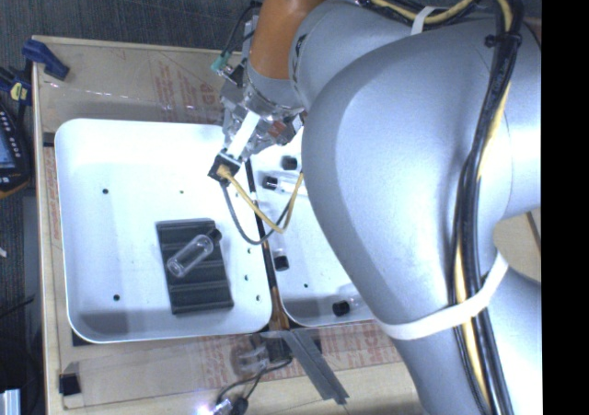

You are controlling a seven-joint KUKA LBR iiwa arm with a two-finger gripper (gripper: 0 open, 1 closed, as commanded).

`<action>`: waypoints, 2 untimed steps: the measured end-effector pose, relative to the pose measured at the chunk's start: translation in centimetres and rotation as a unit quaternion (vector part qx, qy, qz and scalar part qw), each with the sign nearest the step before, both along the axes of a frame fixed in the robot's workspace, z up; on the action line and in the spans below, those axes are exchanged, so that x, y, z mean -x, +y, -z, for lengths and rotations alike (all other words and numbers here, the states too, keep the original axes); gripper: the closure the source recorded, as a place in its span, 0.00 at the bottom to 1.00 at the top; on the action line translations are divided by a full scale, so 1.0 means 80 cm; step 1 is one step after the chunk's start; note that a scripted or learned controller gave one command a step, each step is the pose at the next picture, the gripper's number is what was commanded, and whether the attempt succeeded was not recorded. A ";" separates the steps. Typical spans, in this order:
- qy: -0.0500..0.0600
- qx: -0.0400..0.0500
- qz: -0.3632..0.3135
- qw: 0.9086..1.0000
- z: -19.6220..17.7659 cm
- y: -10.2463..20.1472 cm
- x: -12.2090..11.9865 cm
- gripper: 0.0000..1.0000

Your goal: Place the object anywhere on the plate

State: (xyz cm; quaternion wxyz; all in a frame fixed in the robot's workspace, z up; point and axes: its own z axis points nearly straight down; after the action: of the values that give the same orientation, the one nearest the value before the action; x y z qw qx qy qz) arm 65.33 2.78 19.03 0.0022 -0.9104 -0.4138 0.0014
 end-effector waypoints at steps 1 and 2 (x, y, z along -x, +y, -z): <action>0.000 0.000 -0.235 0.972 -0.001 -0.093 0.078 1.00; 0.000 -0.001 -0.438 0.899 -0.001 -0.065 0.185 1.00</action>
State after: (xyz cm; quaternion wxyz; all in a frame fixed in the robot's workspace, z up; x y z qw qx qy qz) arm 50.54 -2.40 19.12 0.0019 -0.6373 -0.7706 0.0015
